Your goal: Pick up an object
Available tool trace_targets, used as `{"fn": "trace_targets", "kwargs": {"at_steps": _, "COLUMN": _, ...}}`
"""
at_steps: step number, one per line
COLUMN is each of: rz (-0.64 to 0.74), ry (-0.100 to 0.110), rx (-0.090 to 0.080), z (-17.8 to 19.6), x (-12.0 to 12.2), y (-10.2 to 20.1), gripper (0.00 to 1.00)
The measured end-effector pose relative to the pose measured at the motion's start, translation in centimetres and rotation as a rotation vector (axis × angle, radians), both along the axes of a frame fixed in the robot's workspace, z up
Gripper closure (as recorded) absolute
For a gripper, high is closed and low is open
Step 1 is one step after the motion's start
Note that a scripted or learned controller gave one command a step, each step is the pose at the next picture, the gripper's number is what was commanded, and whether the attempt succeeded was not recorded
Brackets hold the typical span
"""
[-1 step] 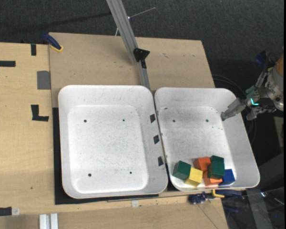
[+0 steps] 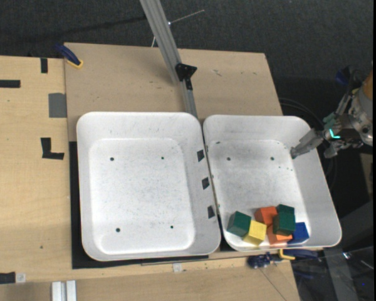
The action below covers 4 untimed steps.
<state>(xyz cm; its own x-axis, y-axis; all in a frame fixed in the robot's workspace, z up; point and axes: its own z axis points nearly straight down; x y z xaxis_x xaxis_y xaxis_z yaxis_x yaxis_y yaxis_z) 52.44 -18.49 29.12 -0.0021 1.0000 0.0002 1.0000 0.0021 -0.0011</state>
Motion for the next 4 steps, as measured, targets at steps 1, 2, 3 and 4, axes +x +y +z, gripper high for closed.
{"fn": "trace_targets", "kwargs": {"at_steps": 1, "rz": -0.001, "ry": 0.005, "rx": 0.0, "z": -4.4, "x": 0.2, "y": 0.3, "gripper": 0.0}}
{"fn": "trace_targets", "kwargs": {"at_steps": 2, "rz": -0.003, "ry": 0.006, "rx": 0.0, "z": -9.6, "x": -0.3, "y": -0.6, "gripper": 0.0}}
{"fn": "trace_targets", "kwargs": {"at_steps": 3, "rz": -0.001, "ry": 0.007, "rx": 0.002, "z": -15.9, "x": -0.4, "y": 0.1, "gripper": 0.0}}
{"fn": "trace_targets", "kwargs": {"at_steps": 4, "rz": 0.0, "ry": 0.002, "rx": 0.001, "z": -14.6, "x": -0.2, "y": 0.1, "gripper": 1.0}}
